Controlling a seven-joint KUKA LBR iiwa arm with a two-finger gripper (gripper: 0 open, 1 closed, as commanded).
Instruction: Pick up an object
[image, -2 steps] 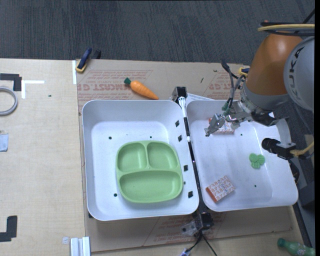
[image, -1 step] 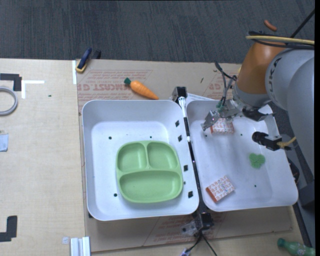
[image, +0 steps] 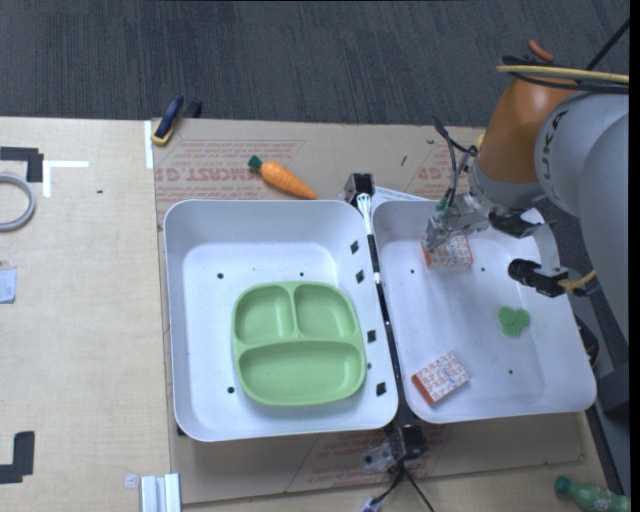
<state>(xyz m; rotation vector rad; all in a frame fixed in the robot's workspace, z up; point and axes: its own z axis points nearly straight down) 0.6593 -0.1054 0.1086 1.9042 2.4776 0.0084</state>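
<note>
Carton (image: 450, 251), small and red-and-white, is seen directly under the gripper (image: 445, 228) near the right bin's (image: 560, 395) far wall, though whether it is gripped cannot be told, so it may be nudged against that wall and missed.

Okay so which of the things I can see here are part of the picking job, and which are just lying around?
Part of the job:
gripper
patterned box under the gripper
second patterned box
small green item
right bin

Lying about:
green divided plate in the left bin
toy carrot
blue clip
</note>
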